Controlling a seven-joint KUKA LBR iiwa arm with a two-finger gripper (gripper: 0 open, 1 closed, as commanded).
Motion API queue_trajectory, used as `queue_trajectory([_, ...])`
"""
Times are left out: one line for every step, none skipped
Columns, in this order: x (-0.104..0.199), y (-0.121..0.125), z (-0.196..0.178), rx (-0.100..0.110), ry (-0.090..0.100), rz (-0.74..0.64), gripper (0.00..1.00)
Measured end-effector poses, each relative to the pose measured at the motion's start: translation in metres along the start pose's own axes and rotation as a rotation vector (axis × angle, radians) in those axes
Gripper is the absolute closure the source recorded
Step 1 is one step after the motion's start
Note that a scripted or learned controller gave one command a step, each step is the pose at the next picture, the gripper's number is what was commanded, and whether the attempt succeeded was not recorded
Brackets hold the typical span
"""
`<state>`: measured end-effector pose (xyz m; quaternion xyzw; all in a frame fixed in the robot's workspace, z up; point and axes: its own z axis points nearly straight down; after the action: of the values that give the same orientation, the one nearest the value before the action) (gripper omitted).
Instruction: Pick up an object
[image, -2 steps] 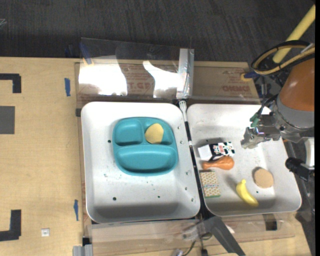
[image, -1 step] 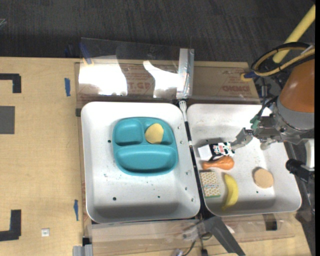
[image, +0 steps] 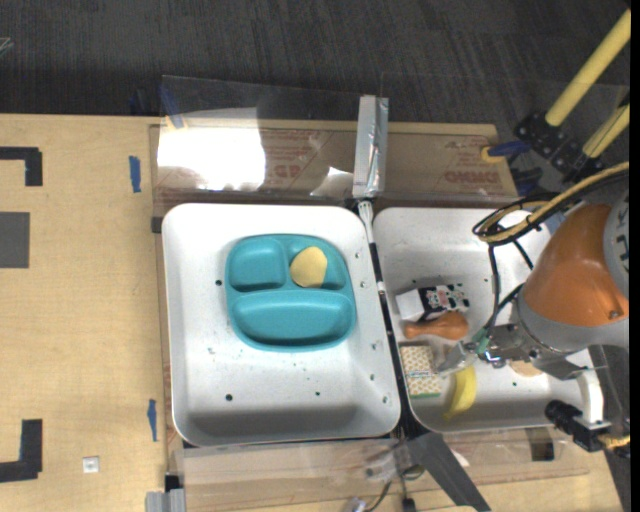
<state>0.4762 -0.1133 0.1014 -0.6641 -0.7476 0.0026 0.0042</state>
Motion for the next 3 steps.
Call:
queue_trajectory([0.001,0.003,-0.013,-0.011,-0.002,-0.002,1.0])
queue_trajectory([0.036,0.035,-0.148,-0.018,-0.002,0.079,1.0])
queue_trajectory([0.022,0.018,-0.173,-0.014,-0.008,-0.336,1.0])
